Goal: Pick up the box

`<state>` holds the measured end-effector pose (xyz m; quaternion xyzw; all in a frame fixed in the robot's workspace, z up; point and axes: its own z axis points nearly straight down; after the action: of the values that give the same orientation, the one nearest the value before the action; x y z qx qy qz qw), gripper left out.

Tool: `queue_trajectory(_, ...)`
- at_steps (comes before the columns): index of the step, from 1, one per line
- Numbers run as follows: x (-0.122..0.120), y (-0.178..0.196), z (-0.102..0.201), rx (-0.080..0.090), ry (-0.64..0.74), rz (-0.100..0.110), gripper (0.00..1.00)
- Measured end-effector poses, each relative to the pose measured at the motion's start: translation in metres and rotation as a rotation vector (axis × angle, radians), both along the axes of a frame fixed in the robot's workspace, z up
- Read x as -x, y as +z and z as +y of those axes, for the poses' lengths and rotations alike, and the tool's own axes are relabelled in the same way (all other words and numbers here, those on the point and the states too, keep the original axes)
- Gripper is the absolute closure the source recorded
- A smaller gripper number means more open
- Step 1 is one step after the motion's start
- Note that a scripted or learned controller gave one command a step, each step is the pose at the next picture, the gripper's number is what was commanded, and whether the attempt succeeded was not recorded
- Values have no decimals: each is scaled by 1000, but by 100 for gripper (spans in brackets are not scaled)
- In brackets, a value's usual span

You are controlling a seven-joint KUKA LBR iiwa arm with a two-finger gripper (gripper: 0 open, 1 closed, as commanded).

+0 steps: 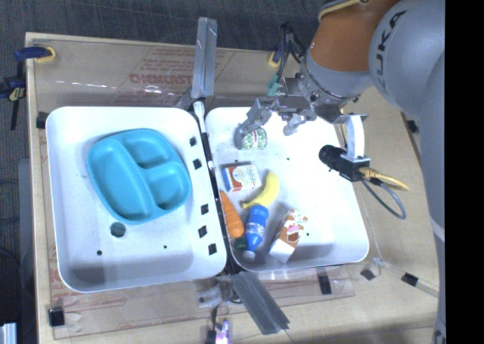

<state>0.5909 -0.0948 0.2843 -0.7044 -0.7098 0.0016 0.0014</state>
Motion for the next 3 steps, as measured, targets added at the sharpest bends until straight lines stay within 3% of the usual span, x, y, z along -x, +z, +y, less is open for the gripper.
queue_trajectory(1,-53,77,-5,1,-203,-1,0)
queue_trajectory(2,-47,-77,-37,0,118,-1,0)
queue_trajectory(3,-17,-187,-23,2,-54,-11,0)
